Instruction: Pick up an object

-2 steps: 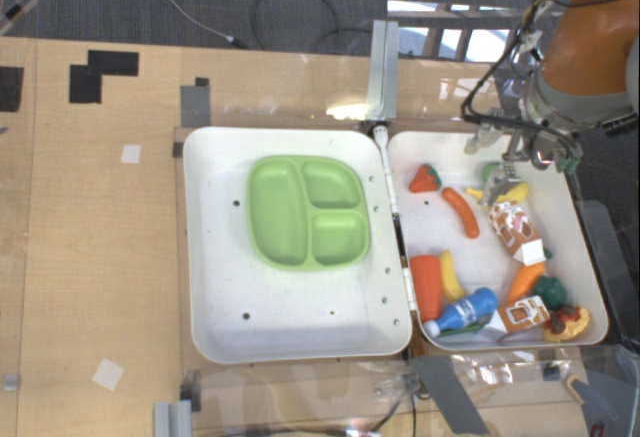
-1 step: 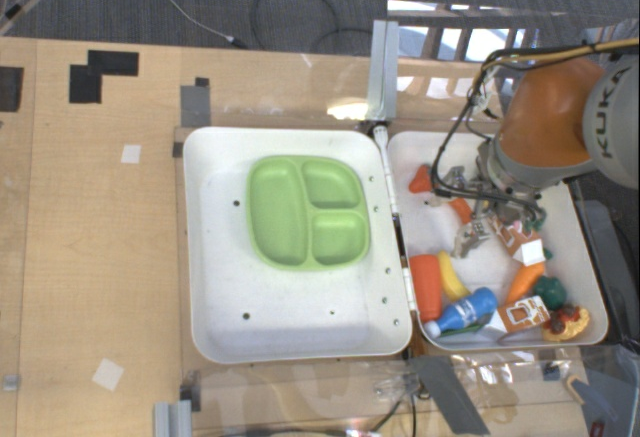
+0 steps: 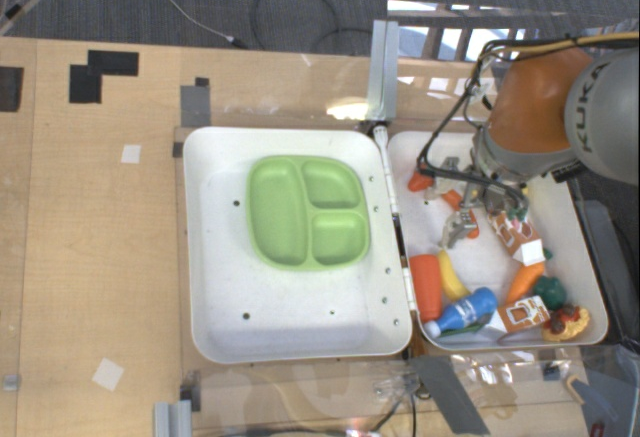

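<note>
The gripper (image 3: pixel 462 225) hangs low in the right bin (image 3: pixel 590 255), its grip state impossible to tell; nothing looks lifted yet, so the pick remains, with the orange block (image 3: pixel 427 286) and blue bottle (image 3: pixel 466 311) lying near

From here the arm (image 3: pixel 560 105) runs off my right edge and covers the right bin's (image 3: pixel 400 225) far corner. My gripper's (image 3: pixel 462 225) fingers are too small to read.

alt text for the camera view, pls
A grey arm's end effector hangs over the right bin, above toy food: an orange block, a blue bottle and a carrot. The left bin holds a green divided plate.
</note>
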`<state>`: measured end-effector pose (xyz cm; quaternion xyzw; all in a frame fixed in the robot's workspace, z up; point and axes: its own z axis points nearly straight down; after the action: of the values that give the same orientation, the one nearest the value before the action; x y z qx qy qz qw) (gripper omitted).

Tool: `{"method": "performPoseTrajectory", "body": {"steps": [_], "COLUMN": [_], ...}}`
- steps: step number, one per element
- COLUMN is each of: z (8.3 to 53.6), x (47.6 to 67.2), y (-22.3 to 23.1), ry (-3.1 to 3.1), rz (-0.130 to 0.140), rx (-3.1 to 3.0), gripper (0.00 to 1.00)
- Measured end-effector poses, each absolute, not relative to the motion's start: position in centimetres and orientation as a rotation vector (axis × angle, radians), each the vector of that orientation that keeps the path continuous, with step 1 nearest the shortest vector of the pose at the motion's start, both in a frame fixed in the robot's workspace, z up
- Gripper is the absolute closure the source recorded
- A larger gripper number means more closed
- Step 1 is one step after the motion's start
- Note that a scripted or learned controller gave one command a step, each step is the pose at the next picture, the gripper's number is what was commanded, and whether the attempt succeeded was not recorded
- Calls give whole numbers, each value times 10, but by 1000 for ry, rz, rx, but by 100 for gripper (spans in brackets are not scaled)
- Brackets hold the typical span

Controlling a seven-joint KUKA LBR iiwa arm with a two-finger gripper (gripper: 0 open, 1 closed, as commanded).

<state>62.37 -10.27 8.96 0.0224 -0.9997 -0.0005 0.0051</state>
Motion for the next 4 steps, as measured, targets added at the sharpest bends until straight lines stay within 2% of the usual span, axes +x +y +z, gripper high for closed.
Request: {"method": "performPoseTrajectory", "body": {"steps": [1,2,3,4], "z": [89,90,88,88], "x": [648,560,654,621], "y": [-87,-132,-207,-134], "ry": [-3152,-3155,-3155,-3153], "rz": [-1,3,5,-4], "rx": [-137,60,-26,-39], "gripper": [0,0,0,0]}}
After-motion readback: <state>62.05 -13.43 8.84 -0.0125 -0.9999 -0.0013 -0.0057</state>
